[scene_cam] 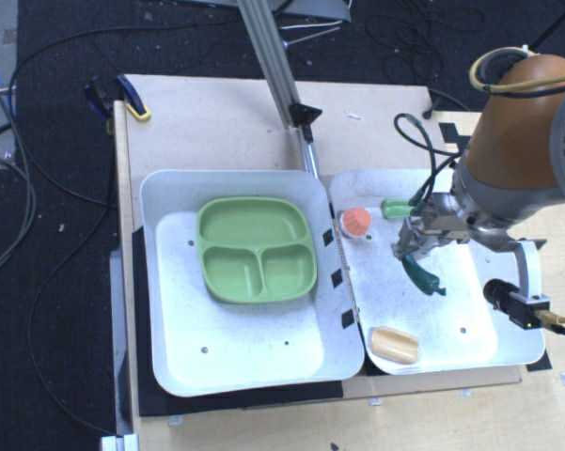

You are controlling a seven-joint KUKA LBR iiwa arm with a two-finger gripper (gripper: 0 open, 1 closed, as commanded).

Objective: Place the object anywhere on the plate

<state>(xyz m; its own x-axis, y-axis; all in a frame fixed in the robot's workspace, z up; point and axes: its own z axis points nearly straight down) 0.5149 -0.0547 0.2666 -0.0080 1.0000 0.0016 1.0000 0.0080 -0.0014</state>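
Fingers (415, 249) hover low over the right bin (470, 341), just above a dark green object (421, 276); can't tell if they're spread or pinching. Green plate (257, 249) in the left bin (169, 346) has nothing on it, so basically everything's left.

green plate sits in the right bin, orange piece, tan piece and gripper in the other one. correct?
Not quite. The camera view shows the green plate in the left bin, not the right. The orange piece, tan piece and gripper are in the other one, the right bin, as you said.
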